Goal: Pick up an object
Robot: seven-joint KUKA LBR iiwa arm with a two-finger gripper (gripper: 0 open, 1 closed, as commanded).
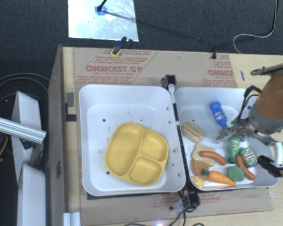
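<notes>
The right bin (198, 97) holds several toy foods: a blue bottle (218, 114), a tan bun (193, 132), a sausage (212, 157) on a slice of toast (199, 167), a carrot (220, 177), a green can (233, 148) and a green block (235, 173). My gripper (232, 132) hangs low in the right bin, just below the blue bottle and right above the green can. The wrist hides what is under it. I cannot see anything held.
A yellow divided plate (137, 153) lies in the left bin (86, 126). The grey arm with its orange band (273, 98) covers the right bin's right side. A black clamp (169, 81) sits between the bins at the back. Cables run along the bench's left.
</notes>
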